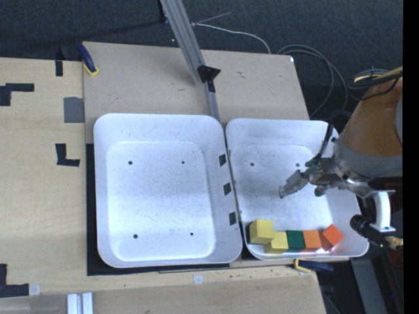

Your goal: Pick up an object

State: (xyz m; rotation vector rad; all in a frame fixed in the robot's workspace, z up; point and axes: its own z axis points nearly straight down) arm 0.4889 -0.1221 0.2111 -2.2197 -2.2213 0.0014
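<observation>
Over the right shallow white plastic bin, the grey gripper hovers, fingers' state unclear. Small coloured blocks crowd the near wall; descending here risks closing on nothing.

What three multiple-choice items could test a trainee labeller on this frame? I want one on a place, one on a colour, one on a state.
1. Where do the blocks lie?
A. Left bin, far edge
B. Right bin, near edge
C. On the bench

2. What colour is the block between the yellow and orange ones?
A. Green
B. Blue
C. White

3. How does the gripper stand to the blocks?
A. Clamped on one
B. Apart from them
C. Pressing one flat

Answers:
1 B: the blocks line the right bin near edge.
2 A: the green block sits there.
3 B: the gripper is clear of the row.
</observation>
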